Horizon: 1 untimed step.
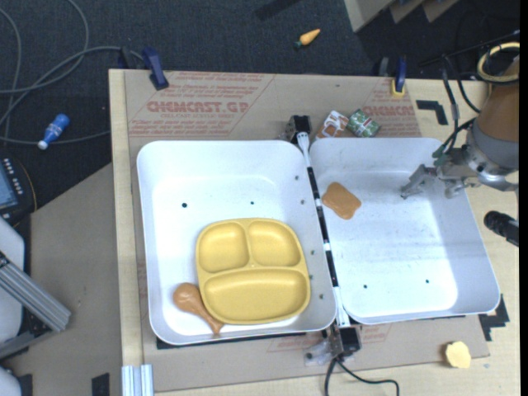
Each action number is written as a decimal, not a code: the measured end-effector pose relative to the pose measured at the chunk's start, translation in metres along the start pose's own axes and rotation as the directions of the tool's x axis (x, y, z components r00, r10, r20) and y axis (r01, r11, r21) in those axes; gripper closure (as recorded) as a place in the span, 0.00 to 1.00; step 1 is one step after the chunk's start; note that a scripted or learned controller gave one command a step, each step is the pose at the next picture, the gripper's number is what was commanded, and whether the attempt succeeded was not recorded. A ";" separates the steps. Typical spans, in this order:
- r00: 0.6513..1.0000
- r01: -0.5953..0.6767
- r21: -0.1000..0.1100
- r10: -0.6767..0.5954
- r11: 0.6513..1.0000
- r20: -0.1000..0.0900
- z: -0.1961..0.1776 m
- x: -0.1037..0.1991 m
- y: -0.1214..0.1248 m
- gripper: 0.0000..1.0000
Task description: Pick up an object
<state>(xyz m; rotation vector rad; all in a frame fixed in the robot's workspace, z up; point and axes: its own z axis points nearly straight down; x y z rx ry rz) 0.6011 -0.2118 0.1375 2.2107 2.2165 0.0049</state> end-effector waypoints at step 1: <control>1.000 0.009 0.004 -0.009 1.000 -0.009 -0.018 0.104 0.037 0.00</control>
